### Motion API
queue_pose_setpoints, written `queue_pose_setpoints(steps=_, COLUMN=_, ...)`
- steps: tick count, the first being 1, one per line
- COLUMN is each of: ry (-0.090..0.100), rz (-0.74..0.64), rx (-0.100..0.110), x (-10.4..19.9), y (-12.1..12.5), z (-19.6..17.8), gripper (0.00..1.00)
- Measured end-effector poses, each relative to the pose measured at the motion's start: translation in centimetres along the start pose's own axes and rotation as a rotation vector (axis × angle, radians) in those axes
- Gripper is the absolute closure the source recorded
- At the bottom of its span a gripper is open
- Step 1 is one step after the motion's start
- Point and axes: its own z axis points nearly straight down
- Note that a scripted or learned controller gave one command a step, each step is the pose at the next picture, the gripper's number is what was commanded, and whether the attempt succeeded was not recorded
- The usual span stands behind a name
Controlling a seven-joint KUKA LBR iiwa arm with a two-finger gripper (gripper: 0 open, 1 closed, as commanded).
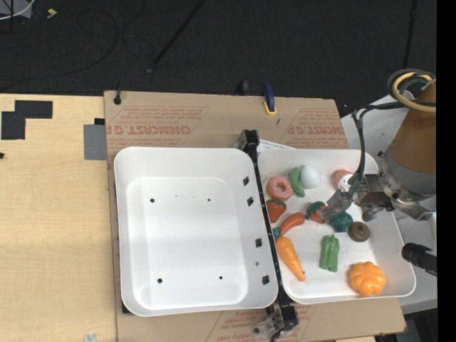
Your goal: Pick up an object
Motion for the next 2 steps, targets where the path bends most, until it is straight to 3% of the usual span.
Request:
queue_pose_setpoints(steps=1, ry=0.002, rz=-0.003, rx=0.008, x=1.9, y=4.3, z=14.6, gripper=0.0)
queue_pose_setpoints(steps=2, ry=-0.001, rz=-0.001, rx=-0.002, x=2.3, y=7.5, z=17.3, gripper=0.0)
